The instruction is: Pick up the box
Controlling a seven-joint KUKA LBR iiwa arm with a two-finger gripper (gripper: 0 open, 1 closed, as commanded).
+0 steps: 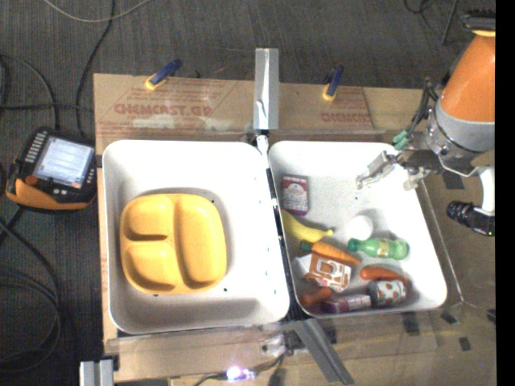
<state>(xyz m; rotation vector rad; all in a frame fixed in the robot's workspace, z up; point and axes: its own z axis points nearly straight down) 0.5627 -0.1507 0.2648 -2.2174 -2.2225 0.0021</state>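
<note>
Camera view: gripper [389, 167] hovers over the right bin's [434, 252] upper right area, fingers spread apart, nothing between them. Box [329, 273] lies flat in the same bin's lower middle, well apart from the gripper, below and left of it. Carrot [335, 252] touches the box's top edge; banana [302, 230] just up-left of it. Left bin [121, 159] holds a yellow tray [172, 242].

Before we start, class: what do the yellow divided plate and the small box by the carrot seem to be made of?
Yellow divided plate: likely moulded plastic, going by its uniform colour, rounded compartments and soft sheen. Box: probably printed cardboard, with flat faces and coloured print; too small to be sure. It lies beside the carrot.
</note>
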